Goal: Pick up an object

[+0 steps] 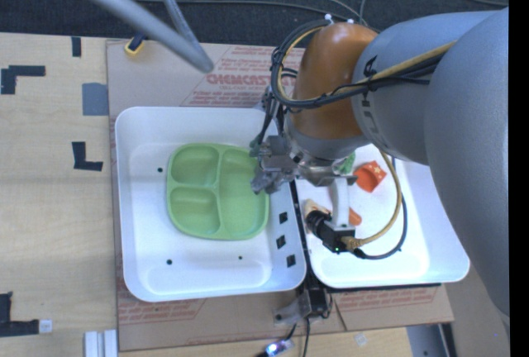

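You are looking at the arm (pixel 413 91) taking up most of the right side, its grey bulk running off the frame's edge and its orange band sitting above the wrist. It is covering much of the right bin (pixel 430 260), so you are seeing only that bin's near and right parts. The left bin (pixel 132 207) is lying almost fully in view, touching the right one along the middle seam. Inside it, a green divided tray (pixel 211 190) is resting flat, toward the bin's right half, with its right edge passing under the wrist hardware. The gripper (pixel 269 169) is hanging over that edge of the tray, but its tips are blending into dark metal and you cannot tell how it is set. In the right bin, an orange-red object (pixel 369 174) is peeking out beside the wrist, partly hidden, its shape hard to make out.
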Controlling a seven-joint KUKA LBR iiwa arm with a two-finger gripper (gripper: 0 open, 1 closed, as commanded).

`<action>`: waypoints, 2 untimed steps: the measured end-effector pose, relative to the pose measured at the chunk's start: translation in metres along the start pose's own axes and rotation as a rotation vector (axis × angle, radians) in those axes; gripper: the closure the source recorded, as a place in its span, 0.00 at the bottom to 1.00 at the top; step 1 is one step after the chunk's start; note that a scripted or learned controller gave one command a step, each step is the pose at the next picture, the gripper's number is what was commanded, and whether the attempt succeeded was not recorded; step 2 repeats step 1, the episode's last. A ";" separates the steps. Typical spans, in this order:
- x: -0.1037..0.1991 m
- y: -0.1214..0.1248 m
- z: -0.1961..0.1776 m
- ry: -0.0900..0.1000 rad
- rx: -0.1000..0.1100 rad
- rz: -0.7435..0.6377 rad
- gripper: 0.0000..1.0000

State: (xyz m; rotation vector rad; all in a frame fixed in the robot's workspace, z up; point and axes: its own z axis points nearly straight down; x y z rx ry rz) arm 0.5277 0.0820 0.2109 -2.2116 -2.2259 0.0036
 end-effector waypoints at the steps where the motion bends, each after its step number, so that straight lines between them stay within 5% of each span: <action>1: -0.003 0.001 0.000 -0.001 -0.001 0.004 0.00; 2: -0.003 0.001 0.000 -0.001 -0.001 0.004 0.00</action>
